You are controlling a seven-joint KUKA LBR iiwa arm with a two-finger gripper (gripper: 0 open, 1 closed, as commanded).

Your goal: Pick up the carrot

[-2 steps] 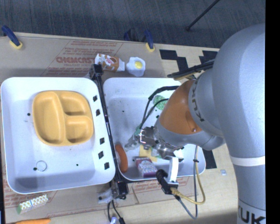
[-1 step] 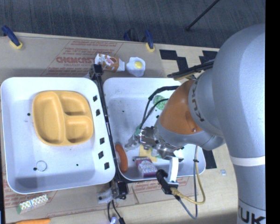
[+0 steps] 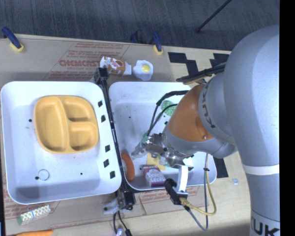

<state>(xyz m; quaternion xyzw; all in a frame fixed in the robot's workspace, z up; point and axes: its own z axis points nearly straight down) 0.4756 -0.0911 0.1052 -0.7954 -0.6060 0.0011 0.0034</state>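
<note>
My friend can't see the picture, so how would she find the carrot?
Look at the right bin, the one under the grey arm. The carrot lies by its left wall near the front corner, left of the robot's hand. It is the long orange thing there; its neighbours are a yellow block and a small box.

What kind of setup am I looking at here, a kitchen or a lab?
Most likely a robot lab bench: two white bins clamped on cardboard, a grey KUKA arm reaching in, and toy food like the carrot and a yellow divided plate.
</note>
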